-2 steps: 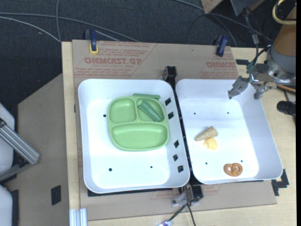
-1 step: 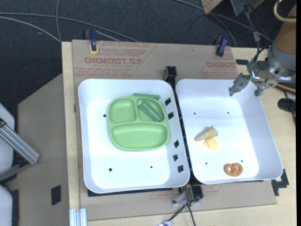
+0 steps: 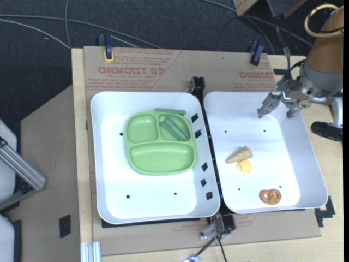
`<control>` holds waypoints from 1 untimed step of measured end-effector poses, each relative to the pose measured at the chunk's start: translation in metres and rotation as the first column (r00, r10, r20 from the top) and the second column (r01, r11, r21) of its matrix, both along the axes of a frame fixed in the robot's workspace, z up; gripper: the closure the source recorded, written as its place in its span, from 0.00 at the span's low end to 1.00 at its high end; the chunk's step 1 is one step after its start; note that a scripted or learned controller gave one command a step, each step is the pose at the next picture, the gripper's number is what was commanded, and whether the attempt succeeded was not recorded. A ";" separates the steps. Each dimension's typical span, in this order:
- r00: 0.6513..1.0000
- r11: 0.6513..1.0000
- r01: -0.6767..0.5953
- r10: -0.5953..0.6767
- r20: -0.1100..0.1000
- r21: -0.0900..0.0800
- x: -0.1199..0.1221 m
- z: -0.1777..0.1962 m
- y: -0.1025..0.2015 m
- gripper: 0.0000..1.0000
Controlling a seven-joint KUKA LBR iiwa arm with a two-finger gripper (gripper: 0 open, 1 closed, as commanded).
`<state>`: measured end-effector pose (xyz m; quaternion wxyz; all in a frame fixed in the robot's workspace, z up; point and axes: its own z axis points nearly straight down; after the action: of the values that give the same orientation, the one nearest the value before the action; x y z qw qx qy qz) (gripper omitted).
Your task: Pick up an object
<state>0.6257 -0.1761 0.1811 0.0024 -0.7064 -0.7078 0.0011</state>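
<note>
Where the grey arm with its orange band enters at the upper right of the frame, its two-finger gripper (image 3: 279, 108) hangs over the upper edge of the right-hand shallow white bin (image 3: 305, 152), and the two grey fingers (image 3: 266, 106) are spread apart with nothing between them. Below the gripper, well apart from it and toward the middle of that bin, lie two small pieces touching each other — a pale tan wedge-shaped piece (image 3: 239, 155) and, just under it, a small yellow block (image 3: 245, 167). Farther down, near the lower edge of the same bin, sits a small brown pretzel-shaped object (image 3: 270, 196), apart from the other two. The left-hand shallow white bin (image 3: 109, 195) fills the centre-left of the frame and holds a light green plastic divided tray (image 3: 155, 157) with three compartments; a darker green elongated object (image 3: 174, 127) lies tilted in the tray's upper right compartment, and a flat dark green strip (image 3: 170, 112) shows just beyond the tray's upper rim. Both bins rest side by side on a brown board printed with red lettering (image 3: 131, 70), held at its upper edge by two blue clamps — one at the upper left (image 3: 108, 46), one toward the upper right (image 3: 256, 51). Thin cables (image 3: 71, 15) run across the dark floor at the top of the frame.
</note>
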 end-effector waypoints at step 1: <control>1.000 1.000 0.002 -0.002 -0.002 0.000 -0.008 -0.050 -0.006 0.00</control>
<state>0.6178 -0.1823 0.1315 0.0032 -0.7073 -0.7069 0.0016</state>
